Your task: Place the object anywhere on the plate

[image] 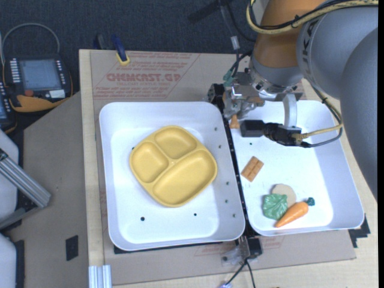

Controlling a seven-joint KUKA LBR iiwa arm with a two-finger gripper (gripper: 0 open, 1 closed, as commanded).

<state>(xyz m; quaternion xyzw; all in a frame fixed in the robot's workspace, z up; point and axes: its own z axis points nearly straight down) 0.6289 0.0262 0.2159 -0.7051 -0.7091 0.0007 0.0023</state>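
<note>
Gripper (235, 114) hangs over the bins' seam; fingers unreadable, cannot tell their state. Wafer (252, 168), carrot (293, 213), leaf (275, 206) lie in right bin (336, 161). All look light, rigid; take carrot mid-body. Plate (174, 165) waits left.

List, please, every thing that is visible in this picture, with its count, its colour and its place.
bins: 2, white, side by side on the bench
plate: 1, yellow, three compartments, in the left bin
waffle piece: 1, tan, in the right bin near its left wall
carrot: 1, orange with a green top, near the front of the right bin
leafy piece: 1, green, touching the carrot's left side
round piece: 1, beige, just behind the leafy piece
cardboard sheet: 1, brown with red print, under the bins
handheld screen unit: 1, black and orange, far left
arm: 1, grey with an orange band, over the back of the right bin
gripper: 1, dark and metallic, above the back left corner of the right bin
</note>
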